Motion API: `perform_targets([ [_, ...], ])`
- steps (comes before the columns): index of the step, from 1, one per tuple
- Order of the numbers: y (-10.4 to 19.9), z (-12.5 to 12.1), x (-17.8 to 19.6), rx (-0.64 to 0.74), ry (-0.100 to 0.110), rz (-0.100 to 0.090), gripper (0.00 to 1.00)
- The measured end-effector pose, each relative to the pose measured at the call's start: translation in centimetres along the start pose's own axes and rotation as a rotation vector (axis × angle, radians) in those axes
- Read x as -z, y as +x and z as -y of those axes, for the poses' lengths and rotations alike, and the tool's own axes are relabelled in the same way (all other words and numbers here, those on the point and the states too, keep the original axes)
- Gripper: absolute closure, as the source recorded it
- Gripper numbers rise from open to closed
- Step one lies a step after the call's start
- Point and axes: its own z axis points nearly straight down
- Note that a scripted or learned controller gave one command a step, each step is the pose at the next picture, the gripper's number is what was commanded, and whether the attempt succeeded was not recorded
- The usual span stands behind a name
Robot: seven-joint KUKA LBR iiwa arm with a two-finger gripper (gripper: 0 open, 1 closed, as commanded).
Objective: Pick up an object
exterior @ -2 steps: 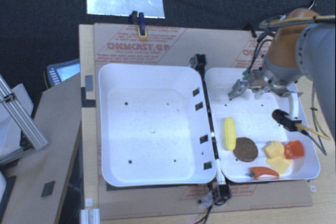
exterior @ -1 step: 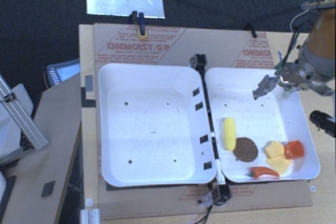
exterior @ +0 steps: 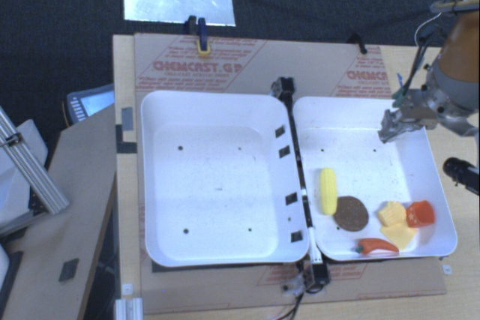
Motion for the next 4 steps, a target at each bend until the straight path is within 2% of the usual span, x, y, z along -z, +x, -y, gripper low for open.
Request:
perform_targets([
  [1, 6.6, 2.1, -7.1, 0.002, 0.012, -0.005, 1.00],
  [2, 14.7, -1.0, -8.3, 0.005, 0.004, -0.004, 1.00],
  [3, 22.6, -2.5, -4.5, 0.005, 0.000, -0.005, 1.00],
  [4, 22.0, -2.4, -4.7, -0.004, 0.005, -0.002, 0.00],
])
